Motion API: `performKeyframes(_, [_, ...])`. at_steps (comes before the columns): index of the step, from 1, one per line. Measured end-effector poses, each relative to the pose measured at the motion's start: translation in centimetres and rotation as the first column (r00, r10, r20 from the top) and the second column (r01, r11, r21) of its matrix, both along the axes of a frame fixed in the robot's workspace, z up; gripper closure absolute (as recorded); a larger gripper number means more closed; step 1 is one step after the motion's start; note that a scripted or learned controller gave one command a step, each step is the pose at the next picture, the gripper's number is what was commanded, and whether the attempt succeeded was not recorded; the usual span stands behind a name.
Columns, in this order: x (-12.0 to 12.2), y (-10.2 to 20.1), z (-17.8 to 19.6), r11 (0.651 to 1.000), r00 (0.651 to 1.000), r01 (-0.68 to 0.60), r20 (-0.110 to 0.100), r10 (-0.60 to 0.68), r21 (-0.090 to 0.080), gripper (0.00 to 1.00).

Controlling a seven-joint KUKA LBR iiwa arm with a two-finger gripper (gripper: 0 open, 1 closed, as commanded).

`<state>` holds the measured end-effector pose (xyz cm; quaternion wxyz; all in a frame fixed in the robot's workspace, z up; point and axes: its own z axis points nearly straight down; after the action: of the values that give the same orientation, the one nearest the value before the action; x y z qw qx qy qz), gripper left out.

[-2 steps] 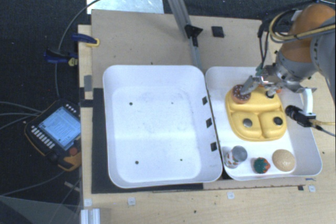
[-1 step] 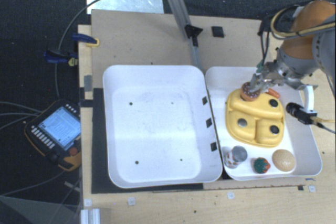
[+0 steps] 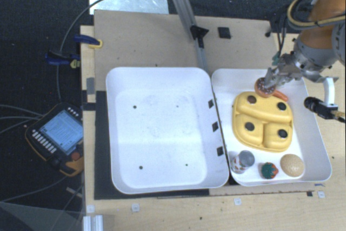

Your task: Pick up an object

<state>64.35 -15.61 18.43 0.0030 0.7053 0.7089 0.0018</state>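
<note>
gripper [image 3: 268, 84] is over the right bin [image 3: 319, 140] at its far edge, tip on a small round brownish ring-shaped object [image 3: 264, 87], just beside the yellow tray's [image 3: 263, 119] far corner. can't tell if it's spread or pinching.

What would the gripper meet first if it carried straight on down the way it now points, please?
Most likely the small brownish object right at the gripper tip, at the far edge of the yellow tray in the right bin. Depth is hard to judge from above; it may already be touching.
</note>
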Motion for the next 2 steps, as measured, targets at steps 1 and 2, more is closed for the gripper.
performKeyframes(1, [0.2,0.0,5.5,1.0,1.0,-0.001,0.002,0.001,0.0,1.0])
performKeyframes(2, [-0.1,5.6,5.0,1.0,1.0,-0.005,-0.005,0.005,0.003,1.0])
